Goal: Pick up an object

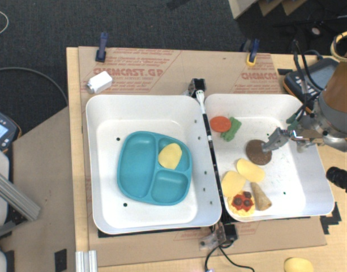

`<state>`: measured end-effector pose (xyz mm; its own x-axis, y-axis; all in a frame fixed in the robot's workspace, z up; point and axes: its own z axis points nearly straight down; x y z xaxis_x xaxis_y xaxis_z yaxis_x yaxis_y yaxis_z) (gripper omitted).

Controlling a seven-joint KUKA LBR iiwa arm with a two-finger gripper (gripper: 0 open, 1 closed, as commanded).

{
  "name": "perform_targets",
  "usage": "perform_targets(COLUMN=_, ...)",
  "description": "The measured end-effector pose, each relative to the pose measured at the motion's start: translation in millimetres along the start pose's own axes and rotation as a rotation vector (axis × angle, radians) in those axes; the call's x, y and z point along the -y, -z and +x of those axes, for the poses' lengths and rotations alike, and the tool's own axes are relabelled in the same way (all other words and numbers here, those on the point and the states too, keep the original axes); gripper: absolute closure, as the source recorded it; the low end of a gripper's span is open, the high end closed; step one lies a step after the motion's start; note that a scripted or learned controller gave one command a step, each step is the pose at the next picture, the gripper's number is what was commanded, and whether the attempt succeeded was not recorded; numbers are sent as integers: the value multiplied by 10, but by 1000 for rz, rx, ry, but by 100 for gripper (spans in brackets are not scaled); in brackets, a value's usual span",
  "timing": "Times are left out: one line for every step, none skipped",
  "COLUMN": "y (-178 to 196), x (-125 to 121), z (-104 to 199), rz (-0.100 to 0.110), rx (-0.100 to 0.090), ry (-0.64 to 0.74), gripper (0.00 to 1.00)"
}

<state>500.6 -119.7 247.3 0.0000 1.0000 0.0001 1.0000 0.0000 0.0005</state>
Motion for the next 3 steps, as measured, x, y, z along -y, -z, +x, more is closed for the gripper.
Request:
perform_targets(y=992, x=216, z=-686, rz=-12, rx=8, ry=-7, gripper=0)
perform_targets(y=2983, x=211, z=-776, rz=-21, rx=9, ry=1, gripper=0)
perform_targets(y=2997, x=203, z=-766, rz=-7, rx=5, ry=1, gripper=100)
